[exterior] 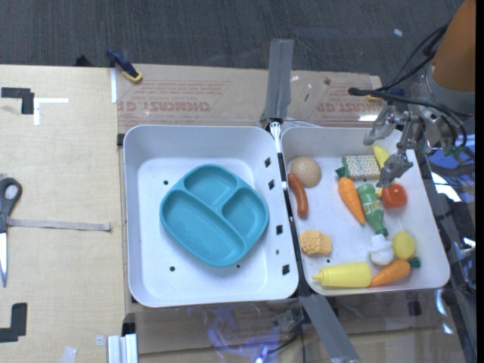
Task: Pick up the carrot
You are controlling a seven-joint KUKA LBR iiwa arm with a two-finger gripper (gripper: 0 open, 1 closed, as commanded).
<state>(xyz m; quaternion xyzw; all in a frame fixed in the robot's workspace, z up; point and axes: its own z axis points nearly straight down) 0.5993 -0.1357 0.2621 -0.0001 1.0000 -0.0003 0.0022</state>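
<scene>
Carrot (350, 200) lies centre of right bin (431, 225), touching green bottle (371, 207). Jaws (395, 157) hover upper right of it, spread, empty. Risk: crowding; fingers may snag bottle or tomato (394, 195).

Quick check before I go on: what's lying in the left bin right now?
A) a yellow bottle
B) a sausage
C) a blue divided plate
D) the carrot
C: the blue divided plate lies in the left bin, while the carrot lies in the right bin among the other toy foods.
</scene>
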